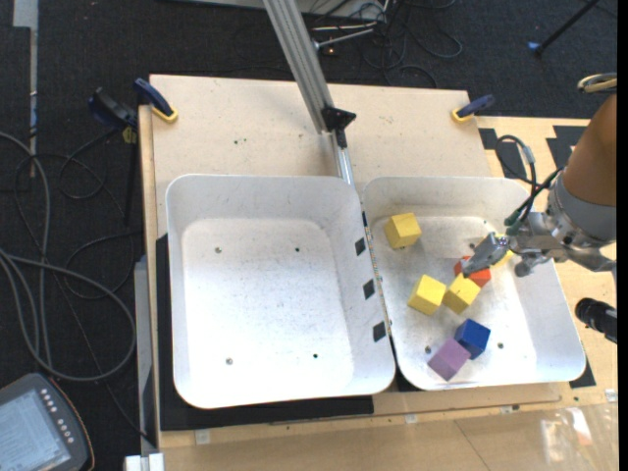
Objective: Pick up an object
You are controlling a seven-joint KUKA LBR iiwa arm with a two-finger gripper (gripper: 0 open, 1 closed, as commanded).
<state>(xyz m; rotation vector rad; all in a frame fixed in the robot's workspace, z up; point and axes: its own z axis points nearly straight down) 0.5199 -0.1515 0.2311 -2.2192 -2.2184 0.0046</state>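
Purple cube (448,359) and blue cube (473,336) are sitting touching at the right bin's (549,356) near end. Gripper (481,260) is hovering over the orange block (472,271); grasp state cannot be told. Judged risk: the adjacent yellow cube (461,293) is crowding it, so the block may get nudged aside.

Pale wooden bench top (294,130) stood on dark carpet (69,214), black cables (59,273) trailed, blue-and-yellow clamps (155,101) gripped corners
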